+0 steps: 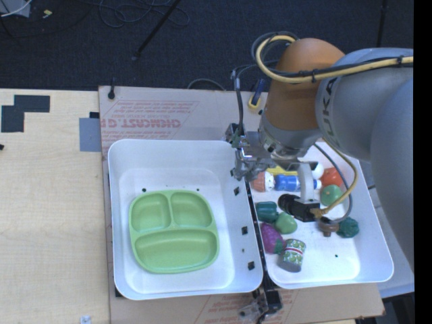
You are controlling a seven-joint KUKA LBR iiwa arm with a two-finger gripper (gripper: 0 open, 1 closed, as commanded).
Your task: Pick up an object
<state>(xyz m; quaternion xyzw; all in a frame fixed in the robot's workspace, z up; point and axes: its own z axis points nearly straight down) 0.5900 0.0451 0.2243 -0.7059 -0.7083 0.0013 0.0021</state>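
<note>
Just beside the claw, a blue-and-white bottle.

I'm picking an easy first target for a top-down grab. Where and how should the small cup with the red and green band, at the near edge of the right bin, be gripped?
The cup lies tipped on its side, a little apart from the purple piece. Probably best to come straight down and close across its banded body, with the end effector fingers on the two long sides, since the rounded wall might roll if pinched end to end.
</note>
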